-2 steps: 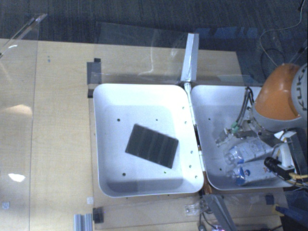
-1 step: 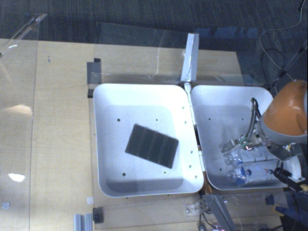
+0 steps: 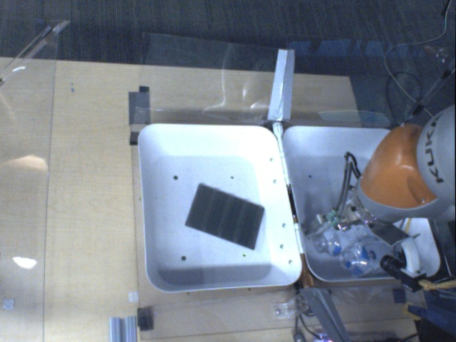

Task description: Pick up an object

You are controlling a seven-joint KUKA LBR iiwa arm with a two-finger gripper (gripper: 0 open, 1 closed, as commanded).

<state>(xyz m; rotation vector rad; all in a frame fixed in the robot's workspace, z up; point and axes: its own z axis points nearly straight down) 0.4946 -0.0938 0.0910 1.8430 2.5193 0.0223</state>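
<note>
Low in the right bin [image 3: 313, 155], beside the wall it shares with the left bin [image 3: 164, 162], lies a crumpled clear plastic bottle [image 3: 340, 246], probably light, slick and springy, best pinched across a firm ridge, under the gripper [image 3: 340, 219], whose spread I cannot tell.

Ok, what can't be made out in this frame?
- Gripper: fingers hidden under the arm, open or shut unclear.
- Clear object in the right bin: transparent and blurred, identity and any grasp unclear.
- Right bin: far side covered by the arm.
- Dark ridged pad: material unclear.
</note>
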